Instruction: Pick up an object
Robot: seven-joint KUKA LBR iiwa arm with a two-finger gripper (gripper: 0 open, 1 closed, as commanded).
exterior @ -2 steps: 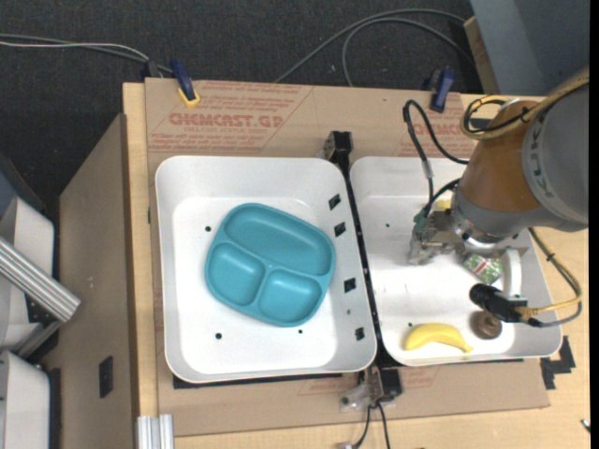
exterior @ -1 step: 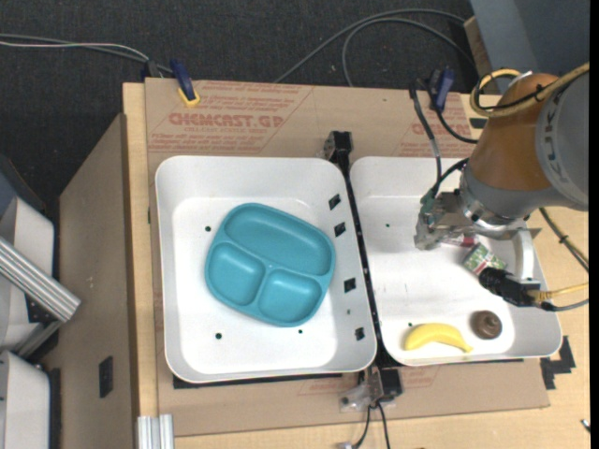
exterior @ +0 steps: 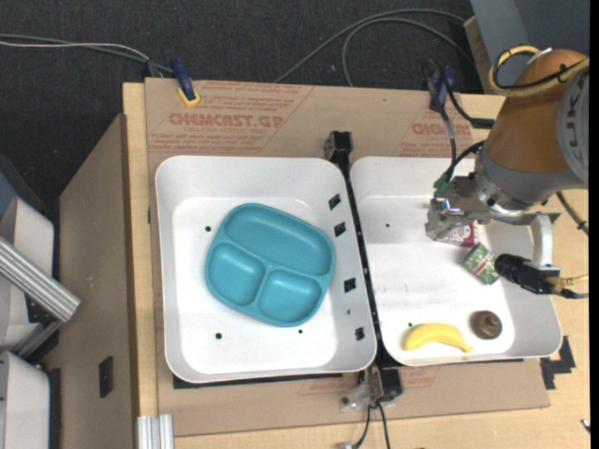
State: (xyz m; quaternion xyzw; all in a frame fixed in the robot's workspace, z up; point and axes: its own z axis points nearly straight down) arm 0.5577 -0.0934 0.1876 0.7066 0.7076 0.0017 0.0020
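Banana at five o'clock; gripper at three, grip state unclear, possibly nudging packet away.

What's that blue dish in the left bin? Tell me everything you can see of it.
The blue dish is a teal, plastic-looking tray with rounded corners and a smooth, matte surface. Raised ridges split it into three compartments: one long one and two smaller ones. It lies flat and right side up, turned at a slant, near the middle of the left bin, resting on the bin's floor. Nothing sits in it or touches it.

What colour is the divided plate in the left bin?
Teal blue; the divided plate shows plainly in the camera view.
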